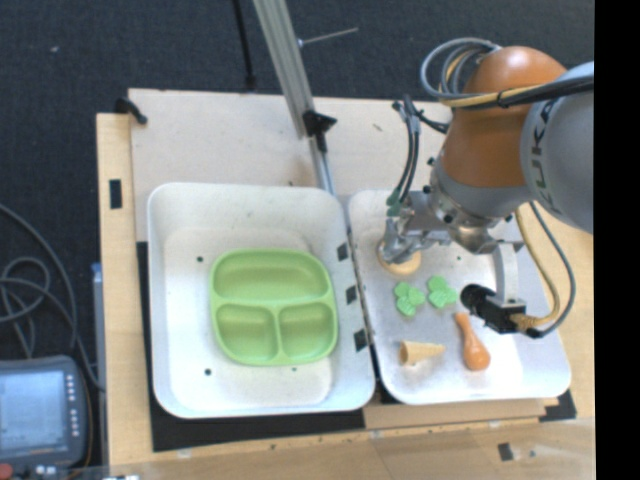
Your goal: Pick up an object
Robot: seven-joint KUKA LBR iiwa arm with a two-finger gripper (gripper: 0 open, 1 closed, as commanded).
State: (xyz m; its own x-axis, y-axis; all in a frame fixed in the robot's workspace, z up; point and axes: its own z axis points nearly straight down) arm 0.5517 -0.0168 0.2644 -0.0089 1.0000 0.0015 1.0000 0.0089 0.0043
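Presently, gripper (400, 251) stood over tan disc (403, 262) at right bin's (545, 373) ten o'clock; finger state indiscernible. Disc judged light, stiff; grasp across edges.

A pale wooden bench (115, 268) stands on a dark, speckled carpet floor (60, 48). A lighter board (220, 143) lies across the bench top toward twelve o'clock. A silvery metal post (285, 53) rises at a slant from the bench's middle toward twelve o'clock. Black cables (25, 258) trail over the floor at nine o'clock, and a grey screened device (38, 413) sits at seven o'clock. The light is even and soft.
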